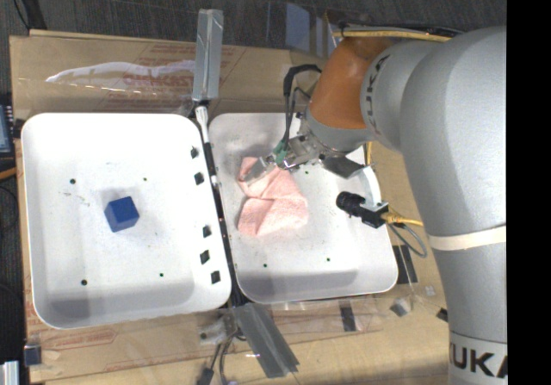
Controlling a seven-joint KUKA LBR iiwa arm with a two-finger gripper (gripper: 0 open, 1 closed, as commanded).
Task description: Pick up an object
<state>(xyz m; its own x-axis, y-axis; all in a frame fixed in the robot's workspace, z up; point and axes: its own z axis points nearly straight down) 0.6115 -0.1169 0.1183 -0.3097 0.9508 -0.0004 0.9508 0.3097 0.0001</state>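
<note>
Gripper [285, 155] of a grey KUKA arm [448, 142] with an orange band sits low in the right-hand shallow white bin [362, 267], just right of the frame's centre, at the upper edge of a crumpled pale pink cloth [274, 201]. Tool and cloth appear to meet there. The wrist hides the tip from above, so whether it is spread, pressed together or pinching the fabric cannot be told. The cloth lies in the left half of that bin, near the wall beside the neighbouring bin. In the left-hand shallow white bin [52, 288], a small blue cube [122, 213] rests left of the frame's centre, well apart from the arm. Both bins stand on a brown cardboard sheet [103, 65]. A grey metal bar [208, 56] runs from the gap between them toward the top of the frame.
</note>
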